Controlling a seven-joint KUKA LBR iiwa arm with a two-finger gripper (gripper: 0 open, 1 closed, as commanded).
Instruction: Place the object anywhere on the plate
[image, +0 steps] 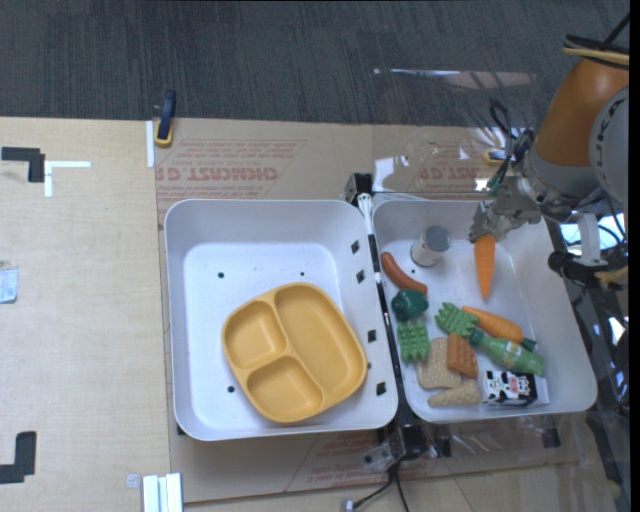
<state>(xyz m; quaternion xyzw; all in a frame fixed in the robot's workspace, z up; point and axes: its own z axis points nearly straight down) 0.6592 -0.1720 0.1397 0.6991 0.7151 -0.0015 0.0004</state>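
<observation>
An orange carrot (484, 268) hangs point-down from my gripper (489, 231), over the back of the right bin (541, 272). Its thick top sits between the fingers, which are shut on it. The yellow plate (300, 325), with three compartments, lies in the left bin (250, 250), well to the left of the gripper. Nothing lies on the plate.
The right bin also holds a red sausage (403, 273), a grey cup (434, 243), broccoli (408, 305), a second carrot (497, 324), a green bottle (510, 352), crackers (438, 372) and a small milk carton (510, 387). The bins' adjoining walls (375, 300) rise between gripper and plate.
</observation>
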